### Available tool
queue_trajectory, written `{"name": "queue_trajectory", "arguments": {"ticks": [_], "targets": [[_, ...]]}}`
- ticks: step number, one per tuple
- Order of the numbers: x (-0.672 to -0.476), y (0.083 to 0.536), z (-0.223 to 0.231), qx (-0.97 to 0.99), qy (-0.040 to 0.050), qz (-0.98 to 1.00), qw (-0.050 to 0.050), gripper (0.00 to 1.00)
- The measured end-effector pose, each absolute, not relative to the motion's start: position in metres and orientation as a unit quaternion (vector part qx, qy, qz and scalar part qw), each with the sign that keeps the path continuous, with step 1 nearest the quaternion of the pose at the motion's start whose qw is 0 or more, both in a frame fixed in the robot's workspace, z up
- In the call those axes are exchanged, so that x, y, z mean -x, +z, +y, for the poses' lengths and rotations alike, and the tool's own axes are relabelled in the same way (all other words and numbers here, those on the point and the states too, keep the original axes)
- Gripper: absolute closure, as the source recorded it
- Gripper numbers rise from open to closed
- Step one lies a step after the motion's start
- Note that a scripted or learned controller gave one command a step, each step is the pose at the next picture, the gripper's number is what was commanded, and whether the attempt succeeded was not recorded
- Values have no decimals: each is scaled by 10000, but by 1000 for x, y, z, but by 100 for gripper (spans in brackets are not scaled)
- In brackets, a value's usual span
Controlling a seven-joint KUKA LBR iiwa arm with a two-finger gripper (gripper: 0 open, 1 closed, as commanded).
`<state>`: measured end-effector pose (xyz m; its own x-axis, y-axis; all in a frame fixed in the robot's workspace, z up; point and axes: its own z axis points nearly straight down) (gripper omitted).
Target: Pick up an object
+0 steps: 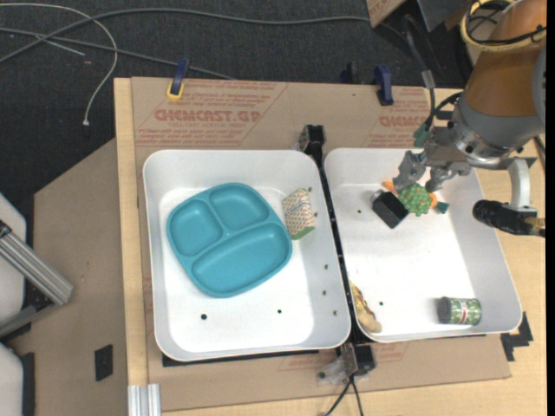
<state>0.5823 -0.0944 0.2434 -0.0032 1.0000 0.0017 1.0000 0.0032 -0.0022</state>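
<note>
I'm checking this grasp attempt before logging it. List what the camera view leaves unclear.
- Gripper: its fingers merge with the orange-and-green toy; finger state and contact unreadable.
- Black block: touching the toy or merely beside it, cannot tell.
- Small green can: label too small to read.
- Yellowish-brown object at the right white bin's near-left corner: identity unclear.
- Grey arm: cut off by the right edge.

Smooth glossy white plastic bins, matt teal plastic plate — brown cardboard bench top, dull

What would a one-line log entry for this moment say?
tool: over right bin, at green toy | black block beside toy | can untouched | plate in left bin
</note>
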Motion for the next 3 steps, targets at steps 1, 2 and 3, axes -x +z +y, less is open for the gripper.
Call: {"name": "queue_trajectory", "arguments": {"ticks": [1,2,3], "targets": [[-594,232,-42,7064,6,-7078,13,100],[-608,239,9,7058,-12,-7084,-5,100],[-608,226,64,7055,5,-7087,17,100]]}}
